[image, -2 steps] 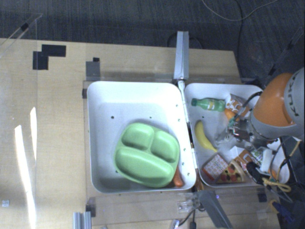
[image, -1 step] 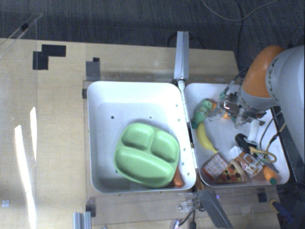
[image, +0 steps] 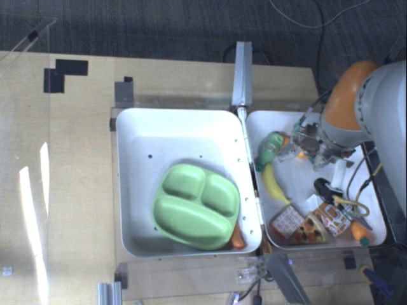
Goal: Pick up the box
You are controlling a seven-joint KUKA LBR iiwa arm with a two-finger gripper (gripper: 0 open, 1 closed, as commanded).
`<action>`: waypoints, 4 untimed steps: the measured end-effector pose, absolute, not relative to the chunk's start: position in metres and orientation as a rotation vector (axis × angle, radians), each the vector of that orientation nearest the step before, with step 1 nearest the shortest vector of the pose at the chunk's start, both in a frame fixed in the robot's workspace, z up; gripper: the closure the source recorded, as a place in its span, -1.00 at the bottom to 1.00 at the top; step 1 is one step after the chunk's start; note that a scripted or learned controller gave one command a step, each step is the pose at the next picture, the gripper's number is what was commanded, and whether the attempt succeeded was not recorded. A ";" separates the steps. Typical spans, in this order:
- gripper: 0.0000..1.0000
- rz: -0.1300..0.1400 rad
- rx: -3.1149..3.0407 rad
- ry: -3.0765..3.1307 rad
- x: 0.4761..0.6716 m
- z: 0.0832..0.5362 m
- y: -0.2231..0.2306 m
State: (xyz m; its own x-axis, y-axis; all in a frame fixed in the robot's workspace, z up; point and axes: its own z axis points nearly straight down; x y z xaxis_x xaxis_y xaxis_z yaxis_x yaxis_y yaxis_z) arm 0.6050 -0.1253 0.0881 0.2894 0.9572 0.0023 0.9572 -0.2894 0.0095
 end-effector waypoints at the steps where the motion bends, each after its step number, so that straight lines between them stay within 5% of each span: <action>1: -1.00 0.011 2.265 2.163 0.505 0.089 -0.147; 2: -1.00 0.015 2.382 2.036 0.571 0.089 -0.101; 3: -1.00 0.015 2.306 2.120 0.505 0.089 -0.091; 4: -1.00 0.019 2.245 2.174 0.493 0.090 -0.086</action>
State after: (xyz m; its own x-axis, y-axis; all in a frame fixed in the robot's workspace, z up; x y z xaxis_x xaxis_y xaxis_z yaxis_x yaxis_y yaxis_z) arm 0.4927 -0.0861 0.0899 0.0320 0.9995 -0.0028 0.9993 -0.0319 0.0202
